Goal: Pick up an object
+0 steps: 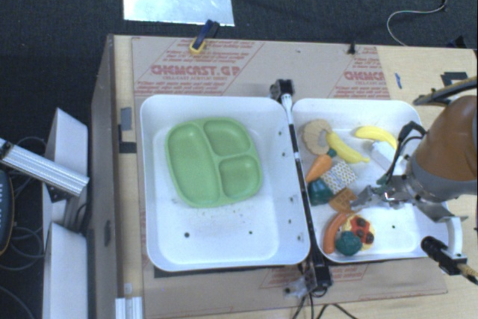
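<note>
Arm: you see the grey arm point(448, 149) with its orange band coming in at 3 o'clock, over the right bin point(407, 246).
Gripper: the gripper point(373, 196) sits low in the right bin, near the pile's 3 o'clock side.
Fingers: you cannot tell whether they are spread or pressed together; they are too small and dark here.
Objects to pick: all lie in the right bin's left half. You have two yellow bananas point(347, 149) toward 12 o'clock, a tan round piece point(315, 135) at 11 o'clock, an orange carrot point(319, 166) and a checkered block point(340, 175) in the middle, and a teal piece point(319, 192) at 9 o'clock.
Lower pile: at 6 o'clock you see an orange curved piece point(334, 224) and a dark toy point(353, 235) with red and yellow spots.
Left bin: the left bin point(216, 239) holds a green divided plate point(213, 162), toward its 11 o'clock side.
Surface: the surface point(246, 63) carries both bins side by side.
</note>
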